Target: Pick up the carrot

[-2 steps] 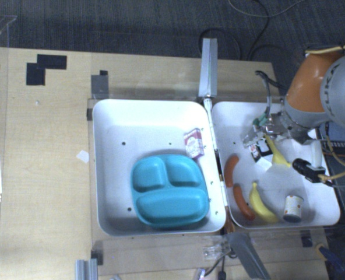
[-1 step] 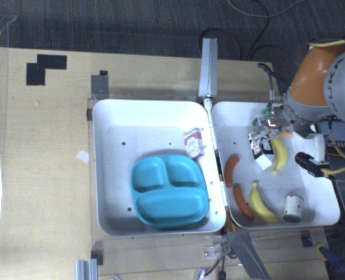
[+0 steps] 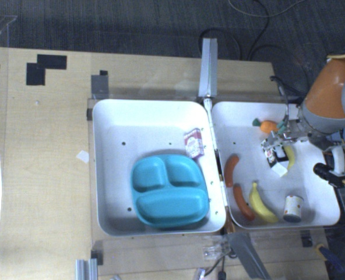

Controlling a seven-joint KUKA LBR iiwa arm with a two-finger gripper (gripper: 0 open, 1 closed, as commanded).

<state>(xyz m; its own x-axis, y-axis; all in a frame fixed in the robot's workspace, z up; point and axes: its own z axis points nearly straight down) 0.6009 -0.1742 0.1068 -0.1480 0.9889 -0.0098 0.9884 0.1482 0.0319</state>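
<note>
Carrot: small, orange, green-topped, just up-left of pincer; likely light, rigid, smooth; grasp mid-body; pincer state indiscernible.

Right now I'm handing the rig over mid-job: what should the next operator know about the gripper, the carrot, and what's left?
Gripper: over the upper part of the right bin, just below the carrot; nothing seen held.
Carrot: lying near the right bin's top edge, green end pointing left, not lifted.
Nearby: a banana, two sausages and a small can lower in the same bin; a blue tray in the left bin.
Done: approach only.
Left: grasp the carrot and lift it.
</note>
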